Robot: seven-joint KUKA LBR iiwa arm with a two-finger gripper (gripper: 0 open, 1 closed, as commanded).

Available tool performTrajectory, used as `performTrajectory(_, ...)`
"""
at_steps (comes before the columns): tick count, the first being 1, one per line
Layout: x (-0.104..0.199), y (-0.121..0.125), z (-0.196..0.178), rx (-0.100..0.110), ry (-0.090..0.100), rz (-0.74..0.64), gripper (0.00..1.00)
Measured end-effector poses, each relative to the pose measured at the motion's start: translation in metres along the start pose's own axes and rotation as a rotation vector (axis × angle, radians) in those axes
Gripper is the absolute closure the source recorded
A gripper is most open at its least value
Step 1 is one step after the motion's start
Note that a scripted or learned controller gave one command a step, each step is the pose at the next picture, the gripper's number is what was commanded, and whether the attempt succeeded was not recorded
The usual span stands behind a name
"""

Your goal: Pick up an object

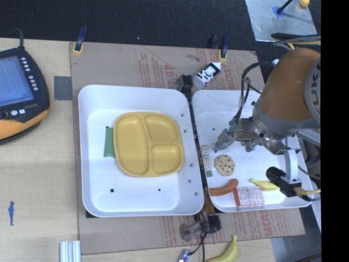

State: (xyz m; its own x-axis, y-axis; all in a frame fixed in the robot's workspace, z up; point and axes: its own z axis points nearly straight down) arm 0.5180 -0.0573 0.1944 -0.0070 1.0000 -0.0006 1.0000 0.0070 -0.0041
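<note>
Over the right bin (203, 103), the hand (224, 141) hangs just above the cookie (224, 165), finger state indeterminate; a sound pick calls for descending squarely so both sides of the flat cookie are caught

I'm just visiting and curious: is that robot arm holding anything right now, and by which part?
Nothing appears held. The gripper hangs over the right bin, above the cookie, with no object visible in it.

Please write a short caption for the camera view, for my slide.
Gripper hovers above a cookie in the right bin; a yellow tray lies in the left bin.
</note>
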Motion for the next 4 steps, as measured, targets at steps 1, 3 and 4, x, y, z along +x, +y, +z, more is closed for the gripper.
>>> performTrajectory(1,-0.004,-0.042,-0.016,0.000,0.000,0.000,0.00)
performTrajectory(3,-0.034,-0.021,0.090,0.002,0.001,0.001,0.00)
performTrajectory(4,-0.034,-0.042,0.103,0.001,0.001,0.000,0.00)
